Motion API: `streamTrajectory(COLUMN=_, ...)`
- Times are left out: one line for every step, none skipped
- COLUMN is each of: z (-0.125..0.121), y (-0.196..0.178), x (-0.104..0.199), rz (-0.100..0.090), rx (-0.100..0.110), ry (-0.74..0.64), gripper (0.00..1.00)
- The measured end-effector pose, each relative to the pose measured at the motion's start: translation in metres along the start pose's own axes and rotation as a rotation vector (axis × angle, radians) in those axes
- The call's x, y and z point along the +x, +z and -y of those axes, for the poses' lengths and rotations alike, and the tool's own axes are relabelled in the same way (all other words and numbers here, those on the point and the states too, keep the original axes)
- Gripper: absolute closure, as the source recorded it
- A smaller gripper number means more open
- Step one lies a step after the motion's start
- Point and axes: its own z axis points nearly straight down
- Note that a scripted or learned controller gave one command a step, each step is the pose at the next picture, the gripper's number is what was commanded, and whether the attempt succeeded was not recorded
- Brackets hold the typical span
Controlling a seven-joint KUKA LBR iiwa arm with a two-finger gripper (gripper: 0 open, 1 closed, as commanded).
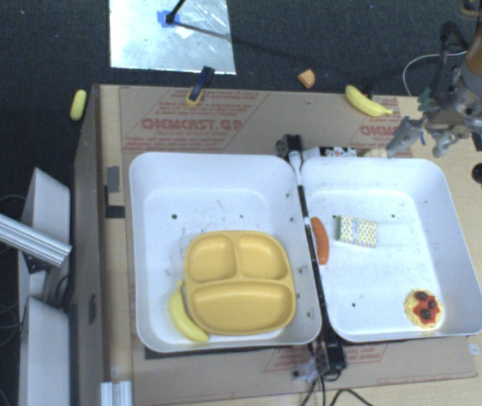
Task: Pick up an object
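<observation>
The right bin holds an orange carrot by its left wall, a small patterned packet near the middle and a round pizza toy in the front right corner. In the left bin a yellow divided plate lies with a banana at its left edge. My gripper hangs above the right bin's back right rim, open, with nothing between its fingers. It is well away from all the objects.
A second banana lies on the cardboard behind the right bin, close to the gripper. An orange piece and a yellow item lie farther off on the dark floor. A black divider separates the bins.
</observation>
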Motion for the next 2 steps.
streamTrajectory(z=-0.005, y=0.115, x=0.027, rz=-0.001, rx=0.003, ry=-0.002, gripper=0.0)
streamTrajectory(z=0.039, y=0.185, x=0.065, rz=0.002, rx=0.001, ry=0.002, gripper=0.0)
